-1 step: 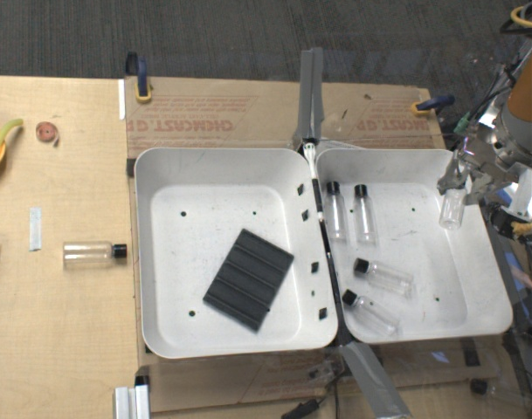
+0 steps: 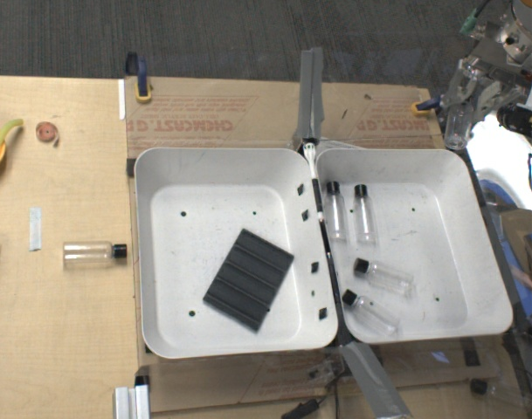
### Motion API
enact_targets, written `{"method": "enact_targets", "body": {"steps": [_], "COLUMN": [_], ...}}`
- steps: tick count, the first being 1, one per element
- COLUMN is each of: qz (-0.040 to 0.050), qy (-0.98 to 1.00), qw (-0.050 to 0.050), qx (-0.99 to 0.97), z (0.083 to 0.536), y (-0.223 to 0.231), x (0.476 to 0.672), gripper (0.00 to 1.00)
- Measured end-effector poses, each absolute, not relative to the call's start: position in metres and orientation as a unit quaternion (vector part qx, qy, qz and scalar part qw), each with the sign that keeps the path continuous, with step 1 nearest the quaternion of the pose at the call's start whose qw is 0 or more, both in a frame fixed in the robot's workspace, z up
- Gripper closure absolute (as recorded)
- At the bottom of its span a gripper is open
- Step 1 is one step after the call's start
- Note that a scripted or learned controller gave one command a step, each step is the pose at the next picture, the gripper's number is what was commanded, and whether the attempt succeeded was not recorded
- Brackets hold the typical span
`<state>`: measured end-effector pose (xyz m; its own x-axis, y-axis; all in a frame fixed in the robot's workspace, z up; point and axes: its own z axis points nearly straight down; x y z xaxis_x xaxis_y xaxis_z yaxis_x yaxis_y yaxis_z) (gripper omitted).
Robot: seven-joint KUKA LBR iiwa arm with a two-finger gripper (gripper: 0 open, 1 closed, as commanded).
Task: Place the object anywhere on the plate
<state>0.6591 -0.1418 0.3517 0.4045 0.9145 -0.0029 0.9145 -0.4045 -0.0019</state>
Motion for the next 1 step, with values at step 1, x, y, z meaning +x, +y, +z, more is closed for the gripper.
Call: {"method": "enact_targets", "body": {"steps": [1], "qz": [0.0017], "qy": [-0.698], "qw": [0.001], "qx": [-0.716], "z": [0.2934], "y": [-0.0881], "x": [0.5852], "gripper": [1.0]}}
